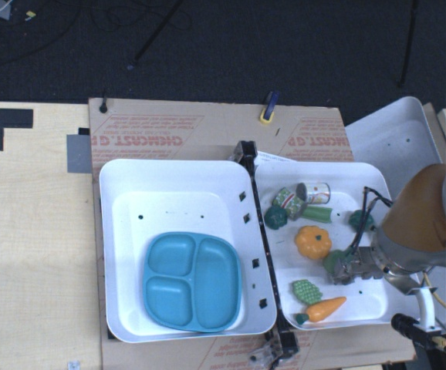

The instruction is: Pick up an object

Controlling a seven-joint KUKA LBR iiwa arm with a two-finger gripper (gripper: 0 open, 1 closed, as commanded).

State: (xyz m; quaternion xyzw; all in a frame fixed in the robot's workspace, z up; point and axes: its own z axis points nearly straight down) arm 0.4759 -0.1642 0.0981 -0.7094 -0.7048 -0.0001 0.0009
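Observation:
My gripper (352, 271) is down low inside the right bin (368, 177), near its right side, with the arm's orange band (418, 206) above it. A dark green round toy (333, 263) sits right against the gripper's left side; whether it is gripped is unclear. An orange pumpkin toy (314, 242) lies just up and left of it. A carrot (325, 309) and a green checkered piece (306, 290) lie near the bin's front. A teal piece (359, 220) sits behind the gripper.
At the back of the right bin are a small can (314, 193), a green striped toy (286, 200), a dark green ball (275, 218) and a green cucumber (315, 213). The left bin (130, 183) holds a blue divided plate (192, 280).

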